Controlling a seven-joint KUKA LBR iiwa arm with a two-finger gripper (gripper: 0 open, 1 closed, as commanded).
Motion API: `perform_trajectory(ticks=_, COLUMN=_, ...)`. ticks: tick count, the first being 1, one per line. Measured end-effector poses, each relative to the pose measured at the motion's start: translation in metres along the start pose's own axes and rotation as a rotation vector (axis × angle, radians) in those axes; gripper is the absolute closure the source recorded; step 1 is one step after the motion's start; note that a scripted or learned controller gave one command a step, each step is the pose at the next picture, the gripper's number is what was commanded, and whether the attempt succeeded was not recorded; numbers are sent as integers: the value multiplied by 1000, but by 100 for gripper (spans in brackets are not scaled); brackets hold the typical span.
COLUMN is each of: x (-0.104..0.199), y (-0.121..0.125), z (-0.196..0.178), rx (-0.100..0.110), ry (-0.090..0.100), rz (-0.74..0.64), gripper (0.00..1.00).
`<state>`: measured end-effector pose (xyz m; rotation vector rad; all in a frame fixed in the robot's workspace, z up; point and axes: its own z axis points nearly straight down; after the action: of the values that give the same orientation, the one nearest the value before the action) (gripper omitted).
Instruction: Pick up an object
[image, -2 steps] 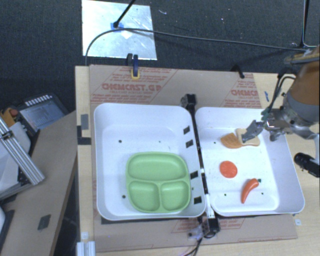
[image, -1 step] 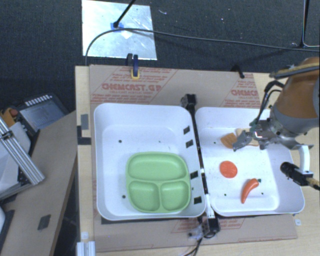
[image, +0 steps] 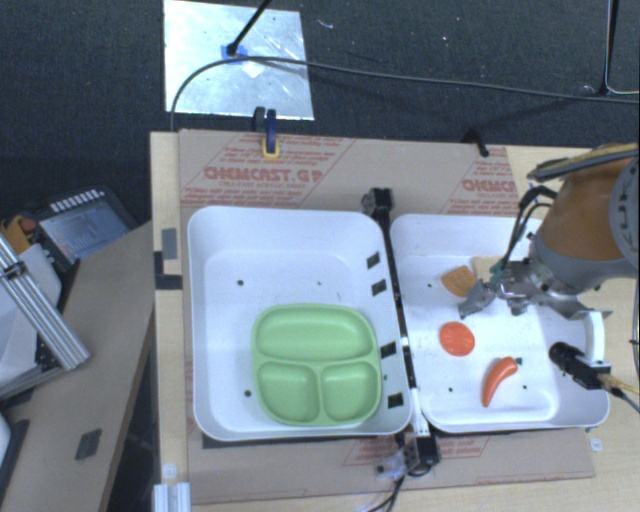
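Note:
The right bin (image: 520, 415) holds three things. A tan wedge-shaped piece (image: 459, 280) lies near its back left. A round red-orange object (image: 457, 339) sits in the middle left, and an orange-red, pepper-like object (image: 499, 379) lies towards the front. My gripper (image: 492, 295) reaches in from the right and hangs low over the bin. It is just right of the tan piece and above and to the right of the round object. Nothing shows in its grasp.
The left bin (image: 225, 260) holds a green divided plate (image: 315, 362) in its front half. A ridge with black clips (image: 388, 290) separates the two bins. The grey and orange arm (image: 590, 225) covers the right bin's back right corner.

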<state>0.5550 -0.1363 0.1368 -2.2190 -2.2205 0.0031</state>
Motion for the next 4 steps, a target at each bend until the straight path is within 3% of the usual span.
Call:
perform_trajectory(ticks=1, x=0, y=1, z=51, rx=-5, ry=0, rz=1, gripper=0)
perform_trajectory(ticks=2, x=0, y=3, z=36, rx=-12, ry=-1, rz=-1, gripper=100)
perform_trajectory(ticks=4, x=2, y=1, z=-70, rx=-10, ry=-2, rz=-3, gripper=100)
